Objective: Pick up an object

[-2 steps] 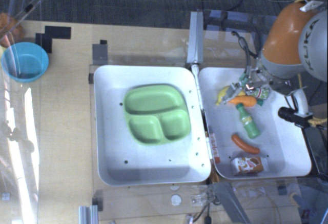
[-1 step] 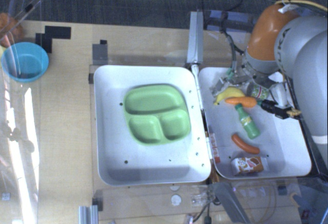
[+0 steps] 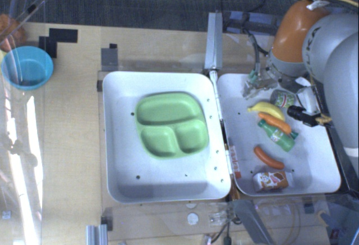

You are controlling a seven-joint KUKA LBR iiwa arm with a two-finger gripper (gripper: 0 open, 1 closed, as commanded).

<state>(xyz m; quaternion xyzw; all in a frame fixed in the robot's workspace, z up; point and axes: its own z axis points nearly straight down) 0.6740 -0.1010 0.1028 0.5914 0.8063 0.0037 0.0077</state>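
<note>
Over the right bin's [image 3: 331, 179] far-left corner the claw [image 3: 253, 86] is seen; its grip state cannot be told. Just right and nearer, the banana [image 3: 266, 109] lies, long axis left-right.

A green divided tray [image 3: 170, 124] is seen in the middle of the left bin [image 3: 120, 182]. In the right bin [image 3: 320, 179], a banana [image 3: 266, 108], a carrot [image 3: 274, 121], a green bottle [image 3: 278, 136], a sausage [image 3: 268, 157] and a can [image 3: 271, 180] are spread from centre to near edge. The gripper [image 3: 255, 84] is held over the far left corner, its fingers too blurred to judge.
</note>
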